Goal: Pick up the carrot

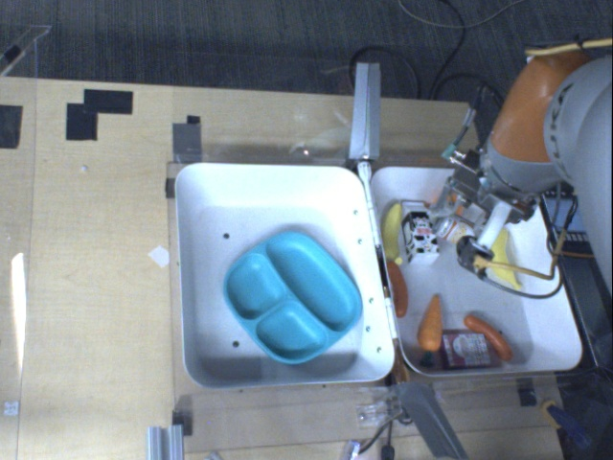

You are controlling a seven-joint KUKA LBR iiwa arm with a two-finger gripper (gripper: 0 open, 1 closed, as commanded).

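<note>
Lying in the right bin [565, 353], toward its front left corner, the carrot [431, 322] points its thin end up and away from the front wall, its broad end close to that wall. Just left of it a reddish-brown sausage-like piece [398, 289] rests along the bin's left wall, leaving only a narrow gap between the two. To the carrot's right, a dark maroon packet [466, 350] lies flat against the front wall, touching or nearly touching the carrot's thick end, and a second orange-red piece [488, 335] sits slanted across the packet's upper right edge. Above the carrot's tip is a patch of bare white floor, the most open room around it.

Farther back, a banana [393, 230] stands along the left wall, with a small white and black object [418, 235] just beside it. The gripper [450, 226] hangs over the middle of the bin, near that small object and well apart from the carrot; whether its fingers are apart or closed I cannot tell, and nothing shows between them. A yellow item [502, 262] lies partly under the wrist.

The left bin [201, 257] holds a blue divided plate [292, 295] set near its middle, with bare floor around it.
</note>
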